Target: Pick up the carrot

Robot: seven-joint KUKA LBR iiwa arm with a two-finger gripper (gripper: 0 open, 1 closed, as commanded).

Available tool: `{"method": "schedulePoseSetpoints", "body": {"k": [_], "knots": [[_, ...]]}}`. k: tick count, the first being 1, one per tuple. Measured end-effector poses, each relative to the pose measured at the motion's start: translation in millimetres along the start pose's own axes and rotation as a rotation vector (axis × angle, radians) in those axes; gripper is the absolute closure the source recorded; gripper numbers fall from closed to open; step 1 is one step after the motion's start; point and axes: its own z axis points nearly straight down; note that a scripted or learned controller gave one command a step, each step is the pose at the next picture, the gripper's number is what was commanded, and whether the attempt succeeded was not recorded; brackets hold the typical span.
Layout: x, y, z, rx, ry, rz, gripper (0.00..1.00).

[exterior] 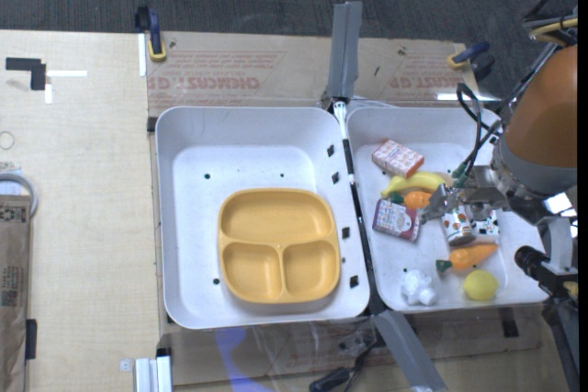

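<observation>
A pale wooden bench fills the lower frame, with dark ribbed flooring across the top and a flattened cardboard sheet under two shallow white plastic bins. The left bin, centre frame, holds a yellow tray with rounded corners and three compartments. The right bin sits against it, at the right of the frame.

In the right bin lie a pink carton near the top, a yellow banana below it with a small orange piece touching it, and a flat pink packet just left of centre. The carrot, a tapered orange cone with a green stub, lies lower right, beside a round lemon. A small white crumpled object rests near the bin's bottom edge.

The gripper hangs over the middle of the right bin, above a printed can and just above the carrot. Whether its claw is open or closed cannot be told, nor whether it has hold of anything.
</observation>
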Motion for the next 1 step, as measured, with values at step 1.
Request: {"method": "schedulePoseSetpoints", "body": {"k": [1], "knots": [[3.0,44.5,106.5,-0.01,-0.001,-0.175,0.0]]}}
